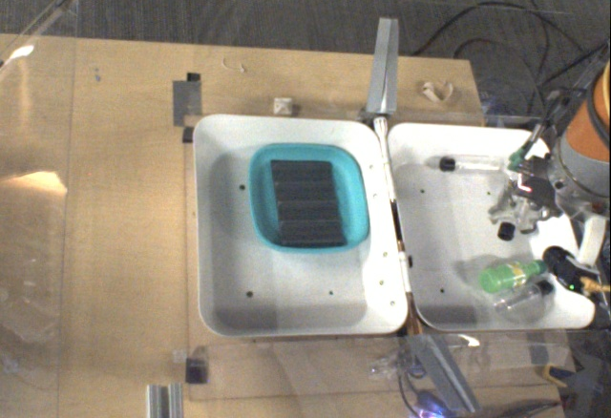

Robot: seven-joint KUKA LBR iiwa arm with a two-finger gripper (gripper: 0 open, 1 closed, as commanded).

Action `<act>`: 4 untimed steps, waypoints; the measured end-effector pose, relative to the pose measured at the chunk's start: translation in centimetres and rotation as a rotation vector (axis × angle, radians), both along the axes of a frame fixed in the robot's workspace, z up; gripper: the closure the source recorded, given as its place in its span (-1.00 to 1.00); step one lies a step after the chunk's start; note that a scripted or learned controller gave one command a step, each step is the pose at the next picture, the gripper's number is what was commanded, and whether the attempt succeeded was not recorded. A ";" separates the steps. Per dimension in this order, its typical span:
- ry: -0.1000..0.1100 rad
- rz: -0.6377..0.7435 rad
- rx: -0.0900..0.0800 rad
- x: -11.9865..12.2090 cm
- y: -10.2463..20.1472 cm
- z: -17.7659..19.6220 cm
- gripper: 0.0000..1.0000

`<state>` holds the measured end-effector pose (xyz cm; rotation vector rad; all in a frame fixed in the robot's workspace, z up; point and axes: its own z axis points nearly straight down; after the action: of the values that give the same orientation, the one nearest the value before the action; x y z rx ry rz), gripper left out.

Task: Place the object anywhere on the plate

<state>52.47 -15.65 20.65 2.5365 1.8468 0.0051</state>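
Observation:
A teal square plate [355, 206] with rounded corners sits in the upper middle of the left bin [229, 302]. A dark ridged rectangular block [305, 204] lies flat on the plate. In the right bin [449, 302], a green translucent bottle [508, 276] lies on its side near the front right. A clear tube with a black end [468, 162] lies along the back wall. My gripper [512, 214] hangs low over the right side of the right bin, above the green bottle and in front of the clear tube. Nothing is visibly held in it.
A grey metal post [385, 68] stands behind the seam between the bins. Cables [496, 20] run across the floor at the back right. A small pale block [283, 106] lies on the bench behind the left bin.

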 end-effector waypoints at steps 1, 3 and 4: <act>0.002 0.185 0.001 -3.0 5.6 -4.3 1.00; 0.002 0.416 0.000 7.5 15.8 -2.2 1.00; 0.001 0.416 0.000 7.5 15.8 -2.2 -1.00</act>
<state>59.96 0.19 18.48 2.1011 2.3316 0.0044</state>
